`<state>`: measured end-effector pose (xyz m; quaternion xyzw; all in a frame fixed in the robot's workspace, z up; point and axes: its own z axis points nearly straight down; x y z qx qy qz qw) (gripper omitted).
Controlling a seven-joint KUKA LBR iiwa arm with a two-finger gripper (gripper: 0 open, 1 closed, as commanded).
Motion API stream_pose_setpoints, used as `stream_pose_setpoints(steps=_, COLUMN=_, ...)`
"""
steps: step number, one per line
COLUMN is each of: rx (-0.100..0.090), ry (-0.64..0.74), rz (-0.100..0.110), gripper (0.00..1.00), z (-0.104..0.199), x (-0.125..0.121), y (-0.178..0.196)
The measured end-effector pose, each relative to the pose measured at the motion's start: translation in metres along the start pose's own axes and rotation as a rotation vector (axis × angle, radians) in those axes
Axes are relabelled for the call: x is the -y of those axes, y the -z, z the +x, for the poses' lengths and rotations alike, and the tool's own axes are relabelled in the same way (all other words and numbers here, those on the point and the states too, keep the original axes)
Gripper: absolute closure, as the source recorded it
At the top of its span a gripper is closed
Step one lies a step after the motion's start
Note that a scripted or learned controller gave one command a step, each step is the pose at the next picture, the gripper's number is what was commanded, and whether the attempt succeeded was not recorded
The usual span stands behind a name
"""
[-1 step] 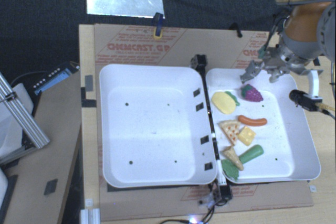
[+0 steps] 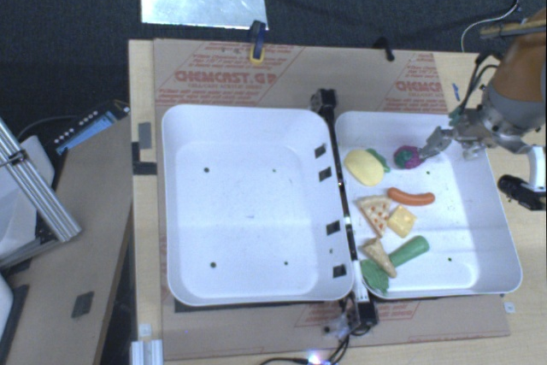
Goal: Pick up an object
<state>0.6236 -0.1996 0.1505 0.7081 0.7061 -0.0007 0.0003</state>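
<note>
Gripper (image 2: 433,143), finger state unclear, sits beside purple toy (image 2: 407,156) near the right bin's (image 2: 487,209) far edge; sausage (image 2: 411,197) lies lengthwise left-right, yellow piece (image 2: 365,167) close by.

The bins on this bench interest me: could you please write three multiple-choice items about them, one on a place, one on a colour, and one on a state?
1. Where do the toy foods lie?
A. In the left bin
B. In the right bin
C. On the cardboard behind the bins

2. What colour is the small toy nearest the gripper?
A. Purple
B. Blue
C. White

3. How does the sausage lie?
A. Standing on end
B. Flat on the bin floor
C. Lifted in the air

Answers:
1. B, since the toys cluster in the right bin, against its left side, beside the left bin.
2. A, since the purple toy sits just at the tip of the gripper.
3. B, since the sausage rests flat on the floor, between the yellow toy and the cheese wedge.
</note>
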Motion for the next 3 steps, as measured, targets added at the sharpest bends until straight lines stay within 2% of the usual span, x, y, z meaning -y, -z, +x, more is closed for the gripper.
stream_pose_setpoints(steps=1, rx=-0.002, ry=0.009, rz=-0.002, gripper=0.0, z=0.043, x=-0.011, y=-0.068)
stream_pose_setpoints(steps=2, rx=0.0, ry=0.008, rz=-0.007, gripper=1.0, z=0.041, x=-0.012, y=-0.054)
stream_pose_setpoints(steps=3, rx=-0.004, ry=0.017, rz=-0.01, gripper=1.0, z=0.159, x=-0.025, y=0.04)
